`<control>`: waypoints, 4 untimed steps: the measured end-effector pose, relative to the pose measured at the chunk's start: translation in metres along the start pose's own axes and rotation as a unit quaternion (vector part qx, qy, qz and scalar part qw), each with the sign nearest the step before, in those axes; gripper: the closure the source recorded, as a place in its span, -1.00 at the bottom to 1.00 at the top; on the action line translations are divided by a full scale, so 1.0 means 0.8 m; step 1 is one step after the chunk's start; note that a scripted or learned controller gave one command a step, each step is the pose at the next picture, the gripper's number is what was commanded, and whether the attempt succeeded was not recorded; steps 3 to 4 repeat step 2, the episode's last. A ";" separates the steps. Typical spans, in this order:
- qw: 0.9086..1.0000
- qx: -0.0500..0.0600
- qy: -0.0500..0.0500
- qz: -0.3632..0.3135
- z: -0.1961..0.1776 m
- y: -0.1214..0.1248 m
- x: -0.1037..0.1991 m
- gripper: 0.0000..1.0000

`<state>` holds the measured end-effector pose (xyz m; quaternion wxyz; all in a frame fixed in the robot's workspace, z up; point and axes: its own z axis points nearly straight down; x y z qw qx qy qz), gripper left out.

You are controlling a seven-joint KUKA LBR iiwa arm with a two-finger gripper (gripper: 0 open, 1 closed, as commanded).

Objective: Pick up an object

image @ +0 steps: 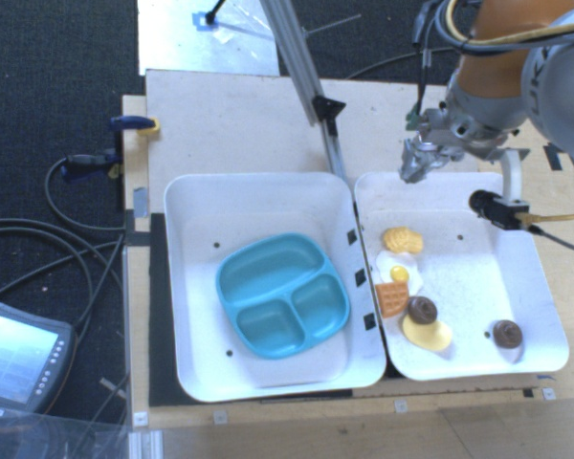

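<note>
The toy foods lie in the right bin (545, 299), most of them crowded against its left wall; a fried egg (399, 271) sits there, with a yellow-orange bun-like piece (402, 241) just beyond it toward the far wall, a small waffle (392, 299) touching its near edge, a brown doughnut (422, 309) just beside the waffle, and a flat yellow piece (430, 335) under and near that doughnut; a second brown doughnut (506, 333) rests well apart, toward the bin's near right corner. The end effector (416, 165) hovers over the bin's far left corner, clear of all the food and grasping nothing; whether it is released or clenched I cannot tell from here. The left bin (196, 208), touching the right bin on the bench (230, 113), holds a blue three-compartment tray (282, 295).
</note>
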<state>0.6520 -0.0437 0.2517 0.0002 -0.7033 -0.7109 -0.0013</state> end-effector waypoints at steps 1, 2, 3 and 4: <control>1.000 0.001 0.000 0.000 -0.001 -0.011 0.070 1.00; 1.000 0.001 0.000 0.000 0.018 -0.032 0.139 1.00; 1.000 0.001 0.000 0.000 0.018 -0.032 0.139 1.00; 1.000 0.001 0.000 0.000 0.018 -0.032 0.139 1.00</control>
